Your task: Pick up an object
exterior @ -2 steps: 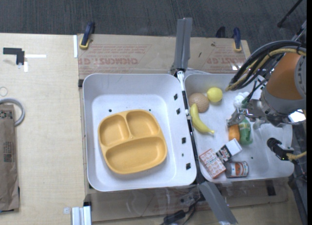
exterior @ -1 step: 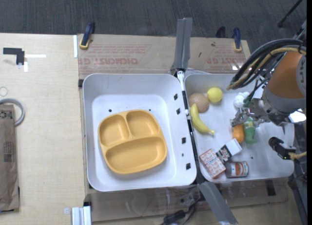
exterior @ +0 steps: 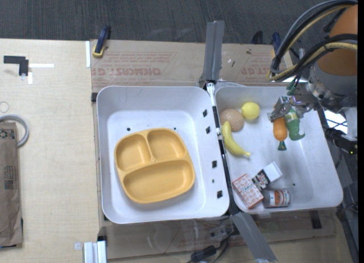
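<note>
1. The gripper (exterior: 282, 120) hangs over the right bin (exterior: 318, 182), its fingers clamped on a carrot (exterior: 280, 131), with a green item (exterior: 294, 126) just beside.
2. The carrot looks lifted off the floor, so the pick seems nearly done.
3. Left: raise it clear; the banana (exterior: 233, 140), lemon (exterior: 250, 110) and can (exterior: 277, 198) lie untouched.

Brown paper bag (exterior: 9, 182) at the bench's left edge, blue clamp (exterior: 102, 41) beyond the bins.

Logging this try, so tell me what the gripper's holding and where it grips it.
Cannot tell: the gripper sits above an orange carrot and a green bottle.
</note>
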You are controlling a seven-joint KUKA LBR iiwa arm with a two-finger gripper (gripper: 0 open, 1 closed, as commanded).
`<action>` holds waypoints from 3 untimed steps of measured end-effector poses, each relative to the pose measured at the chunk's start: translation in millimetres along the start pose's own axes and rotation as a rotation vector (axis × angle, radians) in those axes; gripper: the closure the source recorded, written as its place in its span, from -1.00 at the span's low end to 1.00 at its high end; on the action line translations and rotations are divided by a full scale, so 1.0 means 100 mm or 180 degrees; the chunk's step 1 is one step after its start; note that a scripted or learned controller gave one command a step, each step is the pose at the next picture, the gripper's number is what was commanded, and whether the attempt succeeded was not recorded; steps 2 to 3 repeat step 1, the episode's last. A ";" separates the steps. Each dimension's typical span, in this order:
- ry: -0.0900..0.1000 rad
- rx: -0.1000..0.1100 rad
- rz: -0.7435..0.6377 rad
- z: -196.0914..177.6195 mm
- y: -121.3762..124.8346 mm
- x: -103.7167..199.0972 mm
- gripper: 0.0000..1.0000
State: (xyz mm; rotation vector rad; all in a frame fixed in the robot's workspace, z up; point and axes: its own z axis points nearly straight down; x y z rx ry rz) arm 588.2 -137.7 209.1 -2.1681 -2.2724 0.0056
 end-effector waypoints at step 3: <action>0.0000 0.0003 -0.0102 0.11 -0.15 -0.49 1.00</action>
